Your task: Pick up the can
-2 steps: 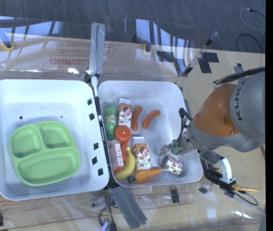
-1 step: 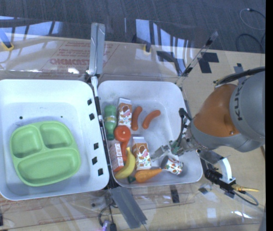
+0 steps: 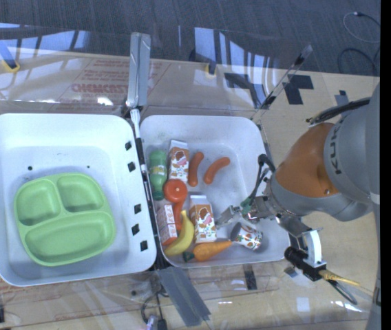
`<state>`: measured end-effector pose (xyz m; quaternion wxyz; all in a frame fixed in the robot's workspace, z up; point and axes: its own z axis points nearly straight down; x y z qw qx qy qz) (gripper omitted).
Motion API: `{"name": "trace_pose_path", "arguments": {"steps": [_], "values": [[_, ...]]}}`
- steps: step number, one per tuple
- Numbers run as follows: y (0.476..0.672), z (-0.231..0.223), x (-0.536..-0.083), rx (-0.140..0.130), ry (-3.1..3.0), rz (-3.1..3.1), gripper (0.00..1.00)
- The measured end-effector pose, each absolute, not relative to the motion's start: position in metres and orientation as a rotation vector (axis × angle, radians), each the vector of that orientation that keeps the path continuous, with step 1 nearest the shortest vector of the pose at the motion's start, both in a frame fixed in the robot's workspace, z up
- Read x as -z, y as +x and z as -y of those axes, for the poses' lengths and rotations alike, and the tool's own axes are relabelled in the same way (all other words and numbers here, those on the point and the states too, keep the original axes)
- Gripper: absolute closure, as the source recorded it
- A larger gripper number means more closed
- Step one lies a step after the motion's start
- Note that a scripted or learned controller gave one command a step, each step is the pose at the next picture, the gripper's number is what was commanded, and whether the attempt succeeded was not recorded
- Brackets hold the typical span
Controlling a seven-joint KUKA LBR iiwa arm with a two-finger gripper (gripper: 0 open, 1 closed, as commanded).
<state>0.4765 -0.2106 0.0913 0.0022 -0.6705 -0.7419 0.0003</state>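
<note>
From my station I see the grey arm with its orange band (image 3: 312,167) reaching into the right-hand shallow white bin (image 3: 240,130), and the risk is that it shoves things about. The small printed can (image 3: 248,238) lies on its side near the front wall, by the orange carrot (image 3: 210,249), and could roll. The gripper (image 3: 240,213) hovers just above the can; I cannot tell its state.

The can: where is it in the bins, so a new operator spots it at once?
Look in the right bin, at its near right corner. The can lies on its side there, just right of the carrot and below the gripper. It is the only small cylinder with a white, red-printed label.
</note>
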Motion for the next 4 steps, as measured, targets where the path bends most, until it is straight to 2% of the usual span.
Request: {"name": "trace_pose_path", "arguments": {"steps": [2, 3, 4], "values": [[0.477, 0.210, -0.091, 0.000, -2.075, 2.352, 0.00], [0.483, 0.194, -0.136, -0.002, -2.241, 2.198, 0.00], [0.477, 0.204, -0.090, -0.002, -2.249, 2.186, 0.00]]}}
